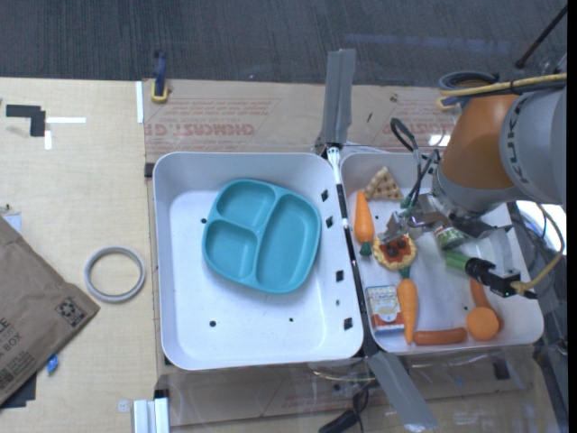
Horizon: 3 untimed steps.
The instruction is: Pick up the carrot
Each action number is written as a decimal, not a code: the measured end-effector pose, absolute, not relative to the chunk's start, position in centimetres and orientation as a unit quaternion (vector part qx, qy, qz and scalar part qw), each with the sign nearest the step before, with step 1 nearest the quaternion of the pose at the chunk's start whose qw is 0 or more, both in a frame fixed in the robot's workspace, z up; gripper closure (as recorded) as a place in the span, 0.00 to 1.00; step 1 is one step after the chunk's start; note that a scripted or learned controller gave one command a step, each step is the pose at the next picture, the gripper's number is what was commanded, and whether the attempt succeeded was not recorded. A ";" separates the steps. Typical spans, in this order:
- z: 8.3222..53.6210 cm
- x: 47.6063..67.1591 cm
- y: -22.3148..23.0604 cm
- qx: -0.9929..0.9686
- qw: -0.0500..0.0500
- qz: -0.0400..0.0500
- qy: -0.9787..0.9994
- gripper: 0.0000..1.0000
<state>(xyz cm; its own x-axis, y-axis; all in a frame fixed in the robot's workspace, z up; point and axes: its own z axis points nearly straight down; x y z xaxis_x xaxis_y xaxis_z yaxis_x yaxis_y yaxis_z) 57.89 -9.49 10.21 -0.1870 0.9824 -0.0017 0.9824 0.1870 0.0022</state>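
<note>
Carrots numbered two in the right bin point(532, 327), whose left wall served as the marker for everything inside. One carrot point(362, 217) lay just beside that wall in the far half of the bin, its long axis running nearly parallel to the wall, green end point(365, 250) pointing toward the camera. The second carrot point(407, 307) lay nearer the camera, a little farther from the wall, also lengthwise along it and narrowing toward the near rim. Between the two, away from the wall, sat a small round pizza toy point(396, 253), with the tool point(403, 224) hanging just above it at the end of the grey and orange arm point(491, 152); whether its fingers were parted or closed could not be told. A waffle wedge point(383, 186) lay at the far end, a small carton point(383, 304) touched the wall beside the second carrot, and a red sausage point(439, 336) and an orange ball point(483, 323) crowded the near rim. Across the wall, the left bin point(180, 242) held a teal divided plate point(262, 235). A tape ring point(114, 272) lay on the desk point(72, 188).
</note>
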 end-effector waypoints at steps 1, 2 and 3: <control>19.1 55.8 -2.7 0.750 0.000 -0.001 0.661 1.00; 21.7 52.8 -1.2 0.502 -0.001 -0.001 0.865 1.00; 22.1 54.5 2.2 0.626 0.000 -0.001 0.780 1.00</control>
<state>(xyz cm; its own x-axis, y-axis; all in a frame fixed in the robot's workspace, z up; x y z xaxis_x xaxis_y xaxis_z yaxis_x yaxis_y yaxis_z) 54.50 2.16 22.12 -0.2170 0.9762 -0.0011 0.9762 0.2170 -0.0023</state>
